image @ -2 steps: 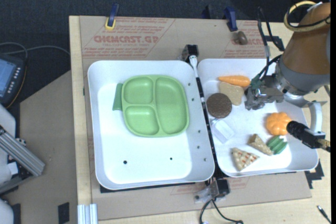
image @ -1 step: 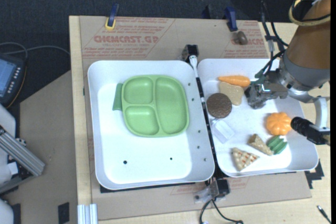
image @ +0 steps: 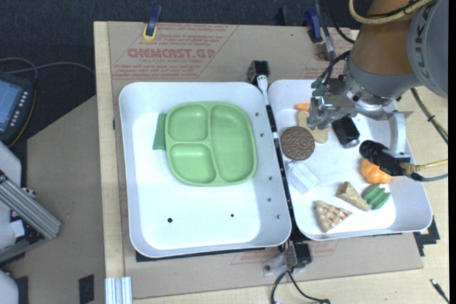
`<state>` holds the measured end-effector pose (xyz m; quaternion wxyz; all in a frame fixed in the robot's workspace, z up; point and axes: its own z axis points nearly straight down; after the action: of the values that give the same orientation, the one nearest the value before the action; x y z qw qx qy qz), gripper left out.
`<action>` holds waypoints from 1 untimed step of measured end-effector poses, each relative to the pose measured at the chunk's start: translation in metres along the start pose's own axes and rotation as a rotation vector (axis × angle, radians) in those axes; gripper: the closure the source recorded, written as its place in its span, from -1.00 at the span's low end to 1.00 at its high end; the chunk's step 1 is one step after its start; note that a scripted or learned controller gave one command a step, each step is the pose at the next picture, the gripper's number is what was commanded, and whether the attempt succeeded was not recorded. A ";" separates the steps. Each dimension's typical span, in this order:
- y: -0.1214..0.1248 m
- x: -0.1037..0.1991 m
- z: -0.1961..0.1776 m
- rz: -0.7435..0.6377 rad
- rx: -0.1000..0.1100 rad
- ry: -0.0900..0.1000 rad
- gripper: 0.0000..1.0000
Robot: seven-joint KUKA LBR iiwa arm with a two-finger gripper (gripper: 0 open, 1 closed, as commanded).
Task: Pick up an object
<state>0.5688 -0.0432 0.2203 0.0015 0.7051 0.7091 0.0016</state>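
Observation:
My gripper [image: 322, 112] hangs low over the far left part of the right bin [image: 406, 221]. A small tan piece [image: 320, 134] shows just beneath it. To its left, by the bin's far wall, lies a small orange piece [image: 303, 107]. A round brown cookie [image: 297, 142] rests in front of the gripper, close to it. A short black object [image: 346, 130] sits just right of the gripper. Nothing can be seen held.
Toward the front of the right bin lie an orange toy [image: 372, 171], a green piece [image: 376, 196], a tan wedge [image: 351, 195], a pizza-like triangle [image: 330, 213] and a clear white piece [image: 303, 177]. The left bin [image: 142, 210] holds a green divided plate [image: 210, 142].

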 end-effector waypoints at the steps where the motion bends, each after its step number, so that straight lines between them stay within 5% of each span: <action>1: 0.035 0.050 0.005 -0.001 0.000 0.001 1.00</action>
<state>0.6036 0.0072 0.2149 0.0008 0.7048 0.7094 0.0018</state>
